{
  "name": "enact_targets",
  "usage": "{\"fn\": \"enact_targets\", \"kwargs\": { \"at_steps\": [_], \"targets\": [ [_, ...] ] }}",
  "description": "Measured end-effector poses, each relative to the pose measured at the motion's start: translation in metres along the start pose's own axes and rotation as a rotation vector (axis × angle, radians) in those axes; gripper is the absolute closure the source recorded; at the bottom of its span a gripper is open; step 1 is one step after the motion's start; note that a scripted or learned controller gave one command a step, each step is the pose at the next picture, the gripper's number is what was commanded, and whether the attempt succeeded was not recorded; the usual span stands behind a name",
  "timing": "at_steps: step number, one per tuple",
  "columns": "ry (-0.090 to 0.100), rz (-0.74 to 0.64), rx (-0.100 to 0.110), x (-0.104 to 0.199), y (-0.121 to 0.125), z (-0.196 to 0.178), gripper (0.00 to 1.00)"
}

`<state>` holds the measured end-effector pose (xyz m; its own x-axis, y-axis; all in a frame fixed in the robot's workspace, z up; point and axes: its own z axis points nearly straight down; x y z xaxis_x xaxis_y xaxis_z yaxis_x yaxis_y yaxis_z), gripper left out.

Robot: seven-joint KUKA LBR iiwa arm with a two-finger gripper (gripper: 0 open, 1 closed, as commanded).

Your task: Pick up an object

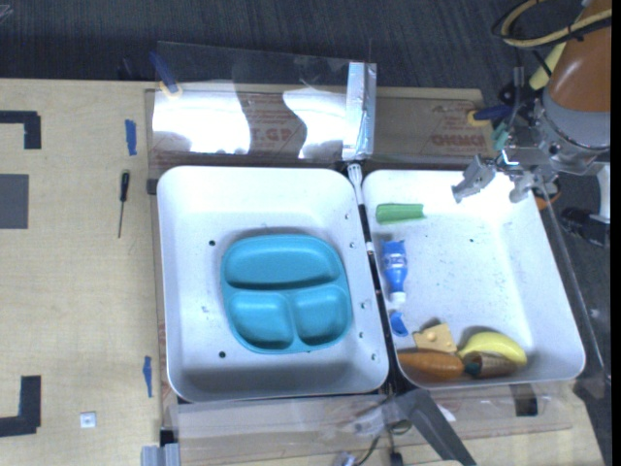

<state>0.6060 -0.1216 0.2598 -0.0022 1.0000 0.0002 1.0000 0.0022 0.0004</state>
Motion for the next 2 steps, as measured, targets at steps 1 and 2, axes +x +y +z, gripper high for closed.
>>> {"fn": "enact_targets", "kwargs": {
  "at_steps": [1,2],
  "targets": [
    [0.002,-0.360,0.005,-0.010,0.043,0.128,0.00],
    [0.000,-0.073,-0.004,-0.031,-0.009,0.173,0.00]
  ]
}}
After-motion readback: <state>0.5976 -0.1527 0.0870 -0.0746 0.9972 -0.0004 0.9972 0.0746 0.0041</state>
